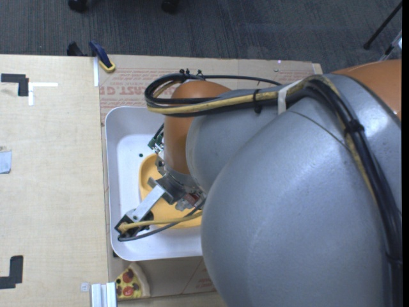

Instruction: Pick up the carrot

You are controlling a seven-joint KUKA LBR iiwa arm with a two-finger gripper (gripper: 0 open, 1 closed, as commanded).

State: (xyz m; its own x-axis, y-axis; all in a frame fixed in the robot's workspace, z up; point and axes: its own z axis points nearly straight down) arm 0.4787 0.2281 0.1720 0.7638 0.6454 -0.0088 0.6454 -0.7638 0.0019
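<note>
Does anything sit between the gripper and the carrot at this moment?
Cannot tell. The arm covers most of the white bin and hides whatever lies under it. At the arm's left edge, a yellow object rests on the bin floor.

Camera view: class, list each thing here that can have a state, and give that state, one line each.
Arm: reaching down into the white bin, covering much of it.
White bin: upright on the bench, partly hidden by the arm.
Yellow thing: lying in the bin under the wrist, mostly hidden.
Yellow and red toy: lying outside the bin, by its near wall.
</note>
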